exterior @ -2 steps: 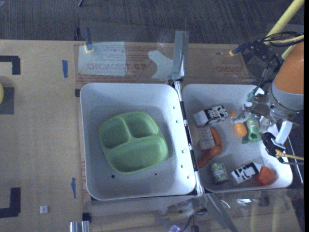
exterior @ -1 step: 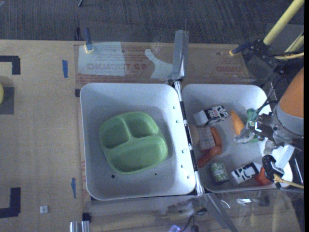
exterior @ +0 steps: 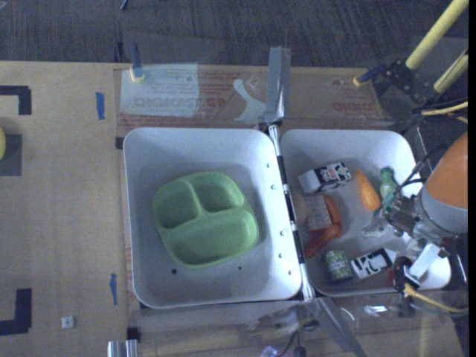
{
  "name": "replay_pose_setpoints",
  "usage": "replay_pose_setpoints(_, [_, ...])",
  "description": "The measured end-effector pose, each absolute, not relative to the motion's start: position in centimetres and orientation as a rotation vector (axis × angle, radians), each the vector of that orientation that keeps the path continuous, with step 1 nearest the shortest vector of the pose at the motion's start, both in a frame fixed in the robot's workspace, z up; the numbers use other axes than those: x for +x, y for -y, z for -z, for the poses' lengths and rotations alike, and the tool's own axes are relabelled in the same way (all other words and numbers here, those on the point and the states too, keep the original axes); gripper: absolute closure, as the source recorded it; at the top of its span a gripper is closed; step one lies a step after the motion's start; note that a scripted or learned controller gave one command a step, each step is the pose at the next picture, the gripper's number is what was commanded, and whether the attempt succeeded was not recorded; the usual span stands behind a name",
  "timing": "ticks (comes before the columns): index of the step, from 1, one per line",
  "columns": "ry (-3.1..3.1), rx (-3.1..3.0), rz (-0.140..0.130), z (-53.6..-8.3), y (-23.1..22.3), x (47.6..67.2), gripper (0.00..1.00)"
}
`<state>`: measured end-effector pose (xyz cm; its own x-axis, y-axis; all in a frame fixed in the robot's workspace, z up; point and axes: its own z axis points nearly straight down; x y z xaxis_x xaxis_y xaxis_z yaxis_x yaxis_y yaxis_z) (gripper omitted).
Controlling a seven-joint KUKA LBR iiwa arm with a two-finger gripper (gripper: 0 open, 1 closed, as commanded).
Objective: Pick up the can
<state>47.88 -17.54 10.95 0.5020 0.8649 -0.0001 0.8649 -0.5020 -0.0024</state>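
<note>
Two shallow white bins sit side by side on the bench. The left bin [exterior: 141,222] holds one green divided plate [exterior: 206,218], tilted slightly, with bare floor on all four sides of it. The right bin [exterior: 349,143] is crowded: one small can [exterior: 337,265], two black-and-white cartons [exterior: 325,176] [exterior: 372,262], one orange oval piece [exterior: 367,190], one green bottle [exterior: 387,184], one red-orange elongated piece [exterior: 327,229] and one flat pale packet [exterior: 318,213].

The can lies near the right bin's front edge, a little left of the middle, just beside the front carton and close to the red-orange piece. It appears to lie on its side, long axis running roughly from the bin's back to its front, the darker end toward the front edge; the label is too blurred to read.

The gripper [exterior: 394,225] hangs over the right bin's right edge, well apart from the can. Whether its fingers are spread or closed cannot be told. Free floor lies mostly along the right bin's back edge.
</note>
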Motion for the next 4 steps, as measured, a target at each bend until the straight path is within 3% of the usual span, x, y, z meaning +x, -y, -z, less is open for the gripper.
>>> replay_pose_setpoints(1, [1.564, -2.723, -0.001, -11.9, 17.6, 47.9, 1.0])
replay_pose_setpoints(2, [1.814, -2.564, 0.0, -20.7, 11.3, 49.4, 1.0])
replay_pose_setpoints(3, [2.407, -2.017, 0.001, -14.3, 15.8, 51.2, 1.0])
replay_pose_setpoints(4, [2.407, -2.018, 0.001, -14.3, 15.8, 51.2, 0.0])
